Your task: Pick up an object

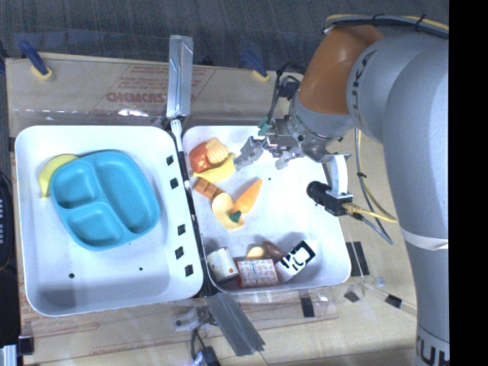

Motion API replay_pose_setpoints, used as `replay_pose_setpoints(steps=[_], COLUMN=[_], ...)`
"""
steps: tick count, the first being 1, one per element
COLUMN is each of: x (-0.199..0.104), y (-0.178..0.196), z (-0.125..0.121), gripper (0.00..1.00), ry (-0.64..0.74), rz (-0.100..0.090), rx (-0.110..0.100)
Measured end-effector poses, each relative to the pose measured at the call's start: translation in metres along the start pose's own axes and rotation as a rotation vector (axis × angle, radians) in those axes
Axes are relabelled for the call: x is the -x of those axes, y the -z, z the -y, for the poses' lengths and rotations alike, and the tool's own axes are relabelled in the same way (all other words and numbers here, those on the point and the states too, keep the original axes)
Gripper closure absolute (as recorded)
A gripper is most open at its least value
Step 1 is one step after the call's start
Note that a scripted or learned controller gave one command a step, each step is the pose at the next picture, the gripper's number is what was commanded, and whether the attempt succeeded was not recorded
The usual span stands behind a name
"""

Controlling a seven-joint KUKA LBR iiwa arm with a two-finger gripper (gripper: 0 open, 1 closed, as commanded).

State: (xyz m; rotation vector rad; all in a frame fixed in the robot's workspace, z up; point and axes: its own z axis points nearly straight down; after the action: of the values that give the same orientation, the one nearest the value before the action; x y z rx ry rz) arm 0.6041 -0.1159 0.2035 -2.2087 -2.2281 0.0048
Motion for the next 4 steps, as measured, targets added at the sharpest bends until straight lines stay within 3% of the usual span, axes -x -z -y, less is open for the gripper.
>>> replay_pose_setpoints(steps=[2,3,4], x=[0.079,0.034,-0.013], y=[-0.081,-0.109,-0.113], z=[0.022,0.014,0.073], gripper=[0.00,0.00,0.00], ry=[-0.087,0.262,0.201], rz=[0.001,0.003,-0.001], rx=[-0.001,0.010,0.001])
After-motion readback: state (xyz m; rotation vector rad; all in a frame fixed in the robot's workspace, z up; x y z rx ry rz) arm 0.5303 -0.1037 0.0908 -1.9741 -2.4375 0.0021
